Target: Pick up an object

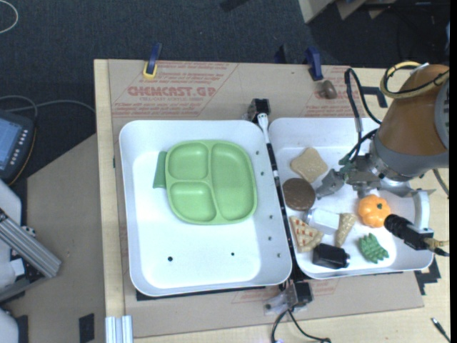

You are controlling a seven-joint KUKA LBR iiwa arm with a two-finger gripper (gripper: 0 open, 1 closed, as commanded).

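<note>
The hand (335, 182) hangs low over the right bin (285, 131), just right of the brown cookie (298, 194) and below the tan bread slice (309, 164). It seems to hold nothing, but I cannot tell how far open it is.

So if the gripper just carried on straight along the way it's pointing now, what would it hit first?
Probably the brown round cookie. The gripper points leftward and down toward it, with the tan bread slice just beside that line. Height above the right bin is unclear.
</note>
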